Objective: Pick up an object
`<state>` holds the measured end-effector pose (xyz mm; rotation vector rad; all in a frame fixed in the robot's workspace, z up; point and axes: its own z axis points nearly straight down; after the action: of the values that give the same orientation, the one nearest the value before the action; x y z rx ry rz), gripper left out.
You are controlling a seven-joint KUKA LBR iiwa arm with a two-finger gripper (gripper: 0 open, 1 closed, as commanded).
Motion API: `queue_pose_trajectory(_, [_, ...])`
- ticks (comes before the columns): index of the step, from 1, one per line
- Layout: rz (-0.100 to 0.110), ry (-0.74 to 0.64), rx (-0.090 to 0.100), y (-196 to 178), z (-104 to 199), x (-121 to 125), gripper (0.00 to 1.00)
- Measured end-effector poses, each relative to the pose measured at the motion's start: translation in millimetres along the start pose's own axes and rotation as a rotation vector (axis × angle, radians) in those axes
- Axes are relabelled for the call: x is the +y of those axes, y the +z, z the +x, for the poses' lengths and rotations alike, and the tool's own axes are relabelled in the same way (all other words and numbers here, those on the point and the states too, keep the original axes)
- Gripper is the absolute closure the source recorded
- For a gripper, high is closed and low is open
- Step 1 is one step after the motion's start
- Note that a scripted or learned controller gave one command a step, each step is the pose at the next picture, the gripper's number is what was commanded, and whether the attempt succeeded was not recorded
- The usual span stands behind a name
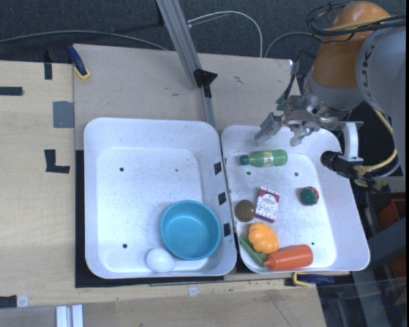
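Hovering with its two fingers spread and nothing between them, the grey end effector (284, 131) hangs over the right white plastic bin (347, 213), just above the green plastic bottle (264, 159) lying on its side there.

Both bins, left (102, 182) and right (347, 230), are showing as smooth white plastic, faintly speckled, with a soft sheen. The blue bowl (189, 229) is looking like glossy moulded plastic; the white ball (159, 259) beside it is appearing smooth and matt. The green bottle (264, 158) is reading as shiny plastic with a paper-like label. The small red box (267, 204) is looking like printed card. The orange pepper (262, 237) and the red-orange carrot (289, 256) are showing smooth, slightly glossy plastic skins. The bench (27, 182) is showing pale matt wood grain. The gripper (284, 132) is looking like dull grey metal; the arm's orange band (341, 46) is shining glossy.
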<state>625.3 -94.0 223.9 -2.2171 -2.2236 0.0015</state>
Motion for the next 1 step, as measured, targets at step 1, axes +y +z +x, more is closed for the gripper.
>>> queue_pose_trajectory(1, [0.000, 0.000, 0.000, 0.0, -0.1, 0.0, 0.00])
